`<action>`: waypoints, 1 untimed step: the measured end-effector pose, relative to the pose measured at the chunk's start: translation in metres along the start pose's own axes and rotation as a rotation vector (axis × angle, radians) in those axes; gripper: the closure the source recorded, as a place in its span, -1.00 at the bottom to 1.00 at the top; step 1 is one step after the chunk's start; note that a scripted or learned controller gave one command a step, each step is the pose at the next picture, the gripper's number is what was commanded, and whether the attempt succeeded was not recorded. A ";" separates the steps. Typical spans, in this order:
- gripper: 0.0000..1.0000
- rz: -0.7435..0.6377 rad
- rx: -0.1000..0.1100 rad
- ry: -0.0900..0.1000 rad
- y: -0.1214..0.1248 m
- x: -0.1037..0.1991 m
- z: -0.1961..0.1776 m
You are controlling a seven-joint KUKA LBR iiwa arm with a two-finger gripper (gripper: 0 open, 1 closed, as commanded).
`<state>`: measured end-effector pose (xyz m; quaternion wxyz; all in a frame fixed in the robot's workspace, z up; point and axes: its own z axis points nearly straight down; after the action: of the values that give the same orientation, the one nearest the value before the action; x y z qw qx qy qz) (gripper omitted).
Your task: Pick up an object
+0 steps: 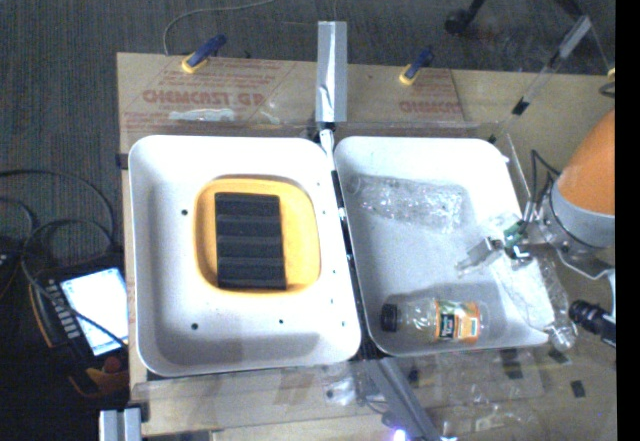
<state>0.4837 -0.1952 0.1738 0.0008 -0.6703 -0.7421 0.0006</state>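
Two bins | end effector [487, 251] at right bin [420, 154] edge, grip unclear | bottle [436, 318] near front wall

The arm [590, 184] comes in from the right edge, its orange band showing above the grey wrist. The gripper [492, 251] reaches out leftward from the wrist, held low over the right side of the right-hand bin [420, 164]; I can't make out how it is set.
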 end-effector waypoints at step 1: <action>-1.00 -0.032 -0.010 -0.004 0.005 0.014 0.077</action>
<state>0.4869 -0.1809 0.0965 -0.0042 -0.6583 -0.7527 -0.0018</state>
